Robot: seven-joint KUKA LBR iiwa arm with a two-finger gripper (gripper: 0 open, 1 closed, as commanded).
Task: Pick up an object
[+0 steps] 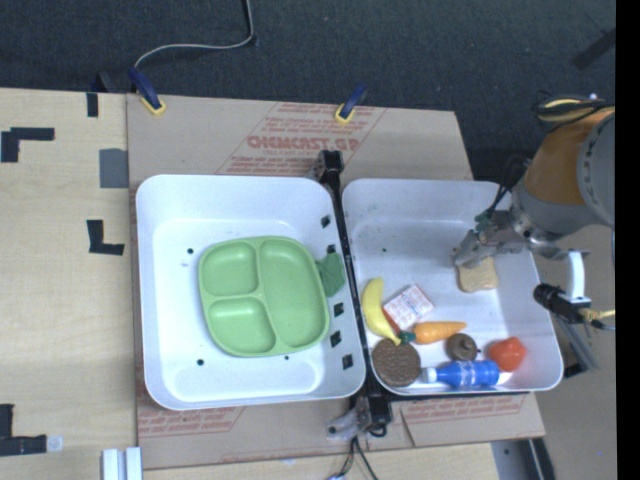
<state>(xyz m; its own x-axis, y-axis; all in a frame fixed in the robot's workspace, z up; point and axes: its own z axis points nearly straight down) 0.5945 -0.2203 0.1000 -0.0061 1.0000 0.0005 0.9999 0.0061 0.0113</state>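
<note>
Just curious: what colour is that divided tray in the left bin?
Light green, clearest in the camera view: the tray.

Even, diffuse overhead light falls across the bench, fairly bright. The two shallow white plastic bins (160, 268) are nearly washed out, with soft glare on their floors. Shadows are faint and short. The picture is low-resolution and slightly soft throughout; the dark carpet (400, 28) looks grainy.
</note>
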